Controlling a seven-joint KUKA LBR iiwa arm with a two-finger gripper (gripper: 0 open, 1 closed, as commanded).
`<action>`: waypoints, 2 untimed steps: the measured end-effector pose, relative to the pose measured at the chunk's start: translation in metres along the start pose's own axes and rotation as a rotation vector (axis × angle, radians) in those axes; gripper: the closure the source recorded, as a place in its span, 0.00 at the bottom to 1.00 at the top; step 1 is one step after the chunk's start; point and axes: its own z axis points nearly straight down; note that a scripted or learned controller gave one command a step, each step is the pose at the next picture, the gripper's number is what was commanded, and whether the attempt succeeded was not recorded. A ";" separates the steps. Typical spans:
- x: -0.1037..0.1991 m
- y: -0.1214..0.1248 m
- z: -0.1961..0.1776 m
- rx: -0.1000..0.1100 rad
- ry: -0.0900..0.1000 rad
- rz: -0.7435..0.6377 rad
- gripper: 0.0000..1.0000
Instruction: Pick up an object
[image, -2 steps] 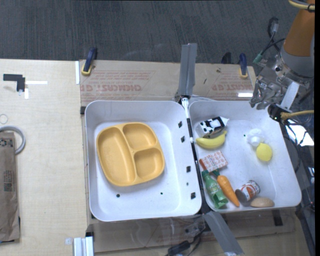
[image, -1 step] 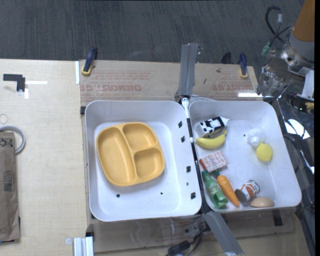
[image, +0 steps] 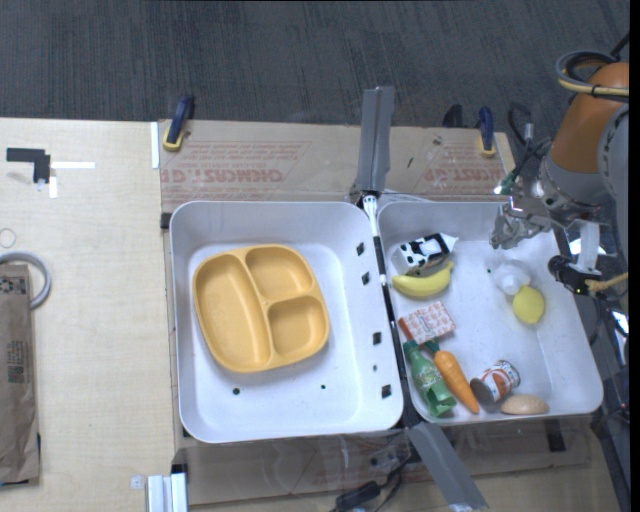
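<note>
We're in the approach: the gripper (image: 507, 232) hangs at the upper right of the frame, above the right bin (image: 585, 345), and from here we cannot tell how its jaws are set. The lemon (image: 528, 305) lies just below it, nothing lifted yet. Next we need a descent centred on one item.

One fixed camera looks down at a slant on the worktop (image: 90, 330), with both white bins (image: 290, 410) fully framed.
</note>
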 end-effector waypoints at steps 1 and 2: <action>-0.010 0.003 -0.096 -0.003 0.000 -0.061 1.00; 0.012 0.000 0.028 -0.006 0.000 -0.123 1.00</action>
